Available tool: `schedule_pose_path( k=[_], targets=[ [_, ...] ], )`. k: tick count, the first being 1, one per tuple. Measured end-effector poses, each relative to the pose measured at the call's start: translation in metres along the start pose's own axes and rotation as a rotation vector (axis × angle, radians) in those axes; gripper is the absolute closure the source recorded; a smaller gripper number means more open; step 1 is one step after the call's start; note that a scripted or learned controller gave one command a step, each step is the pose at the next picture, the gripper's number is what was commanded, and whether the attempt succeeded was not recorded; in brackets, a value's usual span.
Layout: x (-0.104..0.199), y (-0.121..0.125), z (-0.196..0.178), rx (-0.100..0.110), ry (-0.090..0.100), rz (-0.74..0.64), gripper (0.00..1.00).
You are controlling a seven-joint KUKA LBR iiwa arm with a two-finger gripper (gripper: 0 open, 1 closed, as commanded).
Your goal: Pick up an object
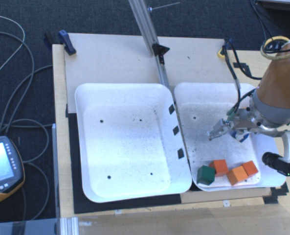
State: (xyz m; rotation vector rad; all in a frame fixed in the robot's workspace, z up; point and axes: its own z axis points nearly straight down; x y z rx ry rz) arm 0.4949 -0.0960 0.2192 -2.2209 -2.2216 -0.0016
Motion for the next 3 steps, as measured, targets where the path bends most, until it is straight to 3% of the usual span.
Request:
schedule_pose_path(
  k=[1,2,3],
  targets=[
    [-0.052,-0.005,0.124,0.010,0.001,0.004,0.00],
    [-0.117,0.066,0.119,-0.006,-0.006,0.001,0.00],
    [-0.122,0.145,0.119,0.009,0.000,-0.006,0.00]
  ],
)
